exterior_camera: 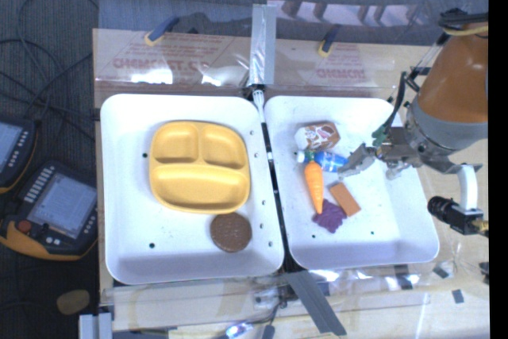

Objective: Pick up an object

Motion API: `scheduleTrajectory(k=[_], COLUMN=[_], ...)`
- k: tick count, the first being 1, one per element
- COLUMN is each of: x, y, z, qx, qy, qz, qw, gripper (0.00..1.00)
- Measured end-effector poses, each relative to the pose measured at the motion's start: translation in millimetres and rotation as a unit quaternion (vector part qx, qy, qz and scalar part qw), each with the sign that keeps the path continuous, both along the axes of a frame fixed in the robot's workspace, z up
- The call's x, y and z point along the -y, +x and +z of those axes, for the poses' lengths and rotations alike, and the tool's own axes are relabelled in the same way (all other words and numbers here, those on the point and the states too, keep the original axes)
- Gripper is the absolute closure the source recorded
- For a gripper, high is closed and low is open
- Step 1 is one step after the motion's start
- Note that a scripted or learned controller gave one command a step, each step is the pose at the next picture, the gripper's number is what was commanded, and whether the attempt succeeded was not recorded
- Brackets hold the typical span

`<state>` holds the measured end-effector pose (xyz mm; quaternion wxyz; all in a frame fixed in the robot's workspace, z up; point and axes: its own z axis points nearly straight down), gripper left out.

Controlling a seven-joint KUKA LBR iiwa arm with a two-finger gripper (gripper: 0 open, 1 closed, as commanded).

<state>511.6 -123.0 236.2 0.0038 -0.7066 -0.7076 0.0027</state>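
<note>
The grey arm with its orange band is reaching in over the right bin (413,246), and its gripper (359,159) is hovering low near the middle of that bin; whether it is open or closed cannot be told from this angle. Just beside its tip, a small blue-and-white bottle (324,162) is lying next to a brown-and-white packet (319,136). An orange carrot (315,183) is lying lengthwise below them, touching a purple piece (329,216) and an orange block (344,199). In the left bin (127,250), a yellow divided tray (199,166) is sitting with a brown round disc (231,233) just beside its lower edge.
</note>
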Motion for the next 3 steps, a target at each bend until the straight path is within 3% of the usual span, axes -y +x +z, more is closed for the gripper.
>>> scheduleTrajectory(k=[1,2,3], x=[46,-6,-6], y=[-1,35,36], z=[-49,-150,-143], qx=[0.001,0.006,0.006], qy=[0.0017,-0.0017,-0.0011], qz=[0.111,-0.122,-0.122], qw=[0.9938,0.9925,0.9925], gripper=[0.00,0.00,1.00])
